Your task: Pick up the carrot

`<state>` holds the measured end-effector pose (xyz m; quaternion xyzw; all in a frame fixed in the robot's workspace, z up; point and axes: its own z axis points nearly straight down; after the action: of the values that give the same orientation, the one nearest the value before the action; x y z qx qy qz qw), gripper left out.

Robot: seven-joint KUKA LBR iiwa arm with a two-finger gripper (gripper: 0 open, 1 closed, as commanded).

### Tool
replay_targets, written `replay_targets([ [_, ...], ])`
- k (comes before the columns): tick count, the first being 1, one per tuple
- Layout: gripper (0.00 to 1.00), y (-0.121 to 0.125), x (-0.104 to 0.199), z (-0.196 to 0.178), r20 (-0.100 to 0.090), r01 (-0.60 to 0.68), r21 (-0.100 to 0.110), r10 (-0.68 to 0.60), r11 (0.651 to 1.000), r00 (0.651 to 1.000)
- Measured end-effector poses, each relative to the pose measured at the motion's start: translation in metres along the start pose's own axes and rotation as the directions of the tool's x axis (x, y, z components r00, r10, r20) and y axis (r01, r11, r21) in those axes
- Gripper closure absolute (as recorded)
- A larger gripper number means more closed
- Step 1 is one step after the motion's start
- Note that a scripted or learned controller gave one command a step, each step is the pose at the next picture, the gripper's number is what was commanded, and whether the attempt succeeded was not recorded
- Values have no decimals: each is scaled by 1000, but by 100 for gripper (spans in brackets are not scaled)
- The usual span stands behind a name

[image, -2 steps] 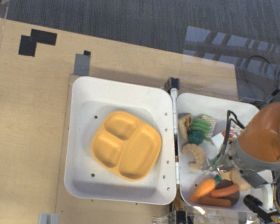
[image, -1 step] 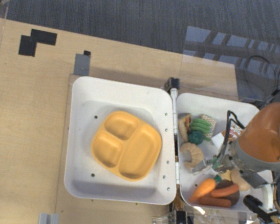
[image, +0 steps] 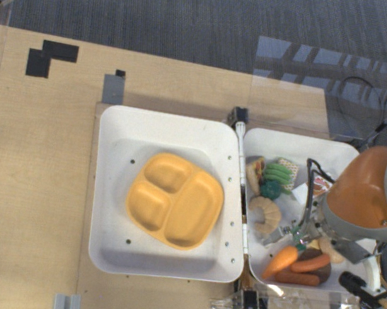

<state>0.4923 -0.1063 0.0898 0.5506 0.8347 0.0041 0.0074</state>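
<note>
end effector (image: 301, 237) hung low in right bin (image: 302, 145); grip state could not be told | carrot (image: 280, 259) lay just below-left of it, near bin's front wall | long axis slanted, tip toward front-left | beside another orange piece (image: 312, 262)

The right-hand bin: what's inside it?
The right-hand bin holds toy food: an orange carrot, a reddish sausage, a tan ring-shaped piece and something green. The arm covers whatever lies further right.
</note>
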Motion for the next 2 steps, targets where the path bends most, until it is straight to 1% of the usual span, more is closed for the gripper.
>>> replay_targets([
  [1, 0, 3, 0, -1, 7, 556, -4, -556, 831, 831],
  [2, 100, 6, 1, -12, 7, 557, -8, -557, 831, 831],
])
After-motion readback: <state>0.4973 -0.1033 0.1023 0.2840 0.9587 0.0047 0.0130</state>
